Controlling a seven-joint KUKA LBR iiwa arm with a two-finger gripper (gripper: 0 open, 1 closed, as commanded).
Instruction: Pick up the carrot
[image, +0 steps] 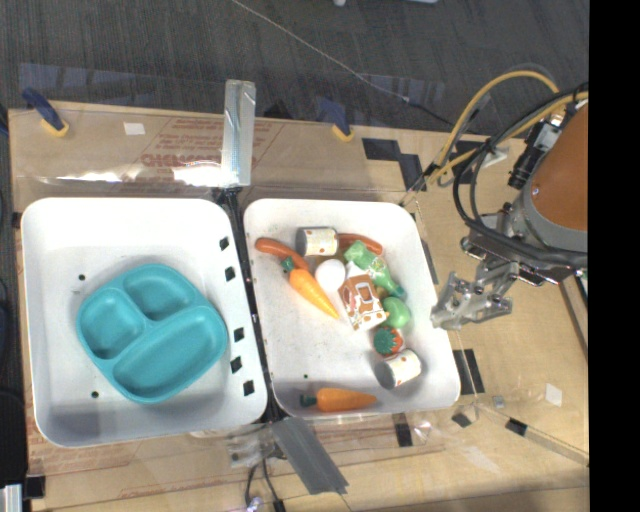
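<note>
Camera view: the gripper (468, 303) hangs outside the right bin (428, 262), past its right wall, holding nothing; whether it is spread I cannot tell. The carrot (314, 292) lies mid-bin, beside a white egg (330, 271).

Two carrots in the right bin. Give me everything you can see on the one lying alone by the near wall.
The carrot is a glossy orange toy, plastic by its look, with a dark green stub at its left end. It lies flat, lengthwise along the right bin's near wall, tip pointing right. It looks apart from the other toys.
</note>
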